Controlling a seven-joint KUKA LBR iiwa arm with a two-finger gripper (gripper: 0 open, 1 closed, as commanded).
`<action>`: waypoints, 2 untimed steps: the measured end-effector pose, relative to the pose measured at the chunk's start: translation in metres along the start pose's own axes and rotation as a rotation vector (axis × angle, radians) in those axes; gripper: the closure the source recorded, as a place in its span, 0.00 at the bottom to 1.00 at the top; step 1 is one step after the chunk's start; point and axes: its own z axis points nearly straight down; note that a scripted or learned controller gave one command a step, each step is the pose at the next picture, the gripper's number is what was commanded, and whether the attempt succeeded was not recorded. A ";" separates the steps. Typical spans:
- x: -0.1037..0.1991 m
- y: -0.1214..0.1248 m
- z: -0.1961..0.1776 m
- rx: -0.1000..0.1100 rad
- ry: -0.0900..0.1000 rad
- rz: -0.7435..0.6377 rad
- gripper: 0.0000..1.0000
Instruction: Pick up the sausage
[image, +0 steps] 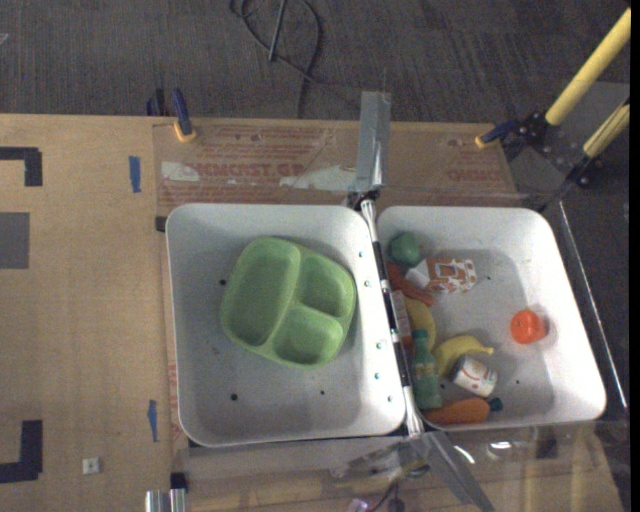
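the sausage, as far as we can make out the reddish link beside the divider in the right bin, looks light, stiff, smooth plastic; we would pinch it mid-length, across its width. the gripper's state we cannot tell.
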 end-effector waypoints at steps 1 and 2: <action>0.000 0.000 -0.056 -0.002 0.001 -0.003 0.00; 0.000 0.000 -0.056 -0.002 0.001 -0.003 0.00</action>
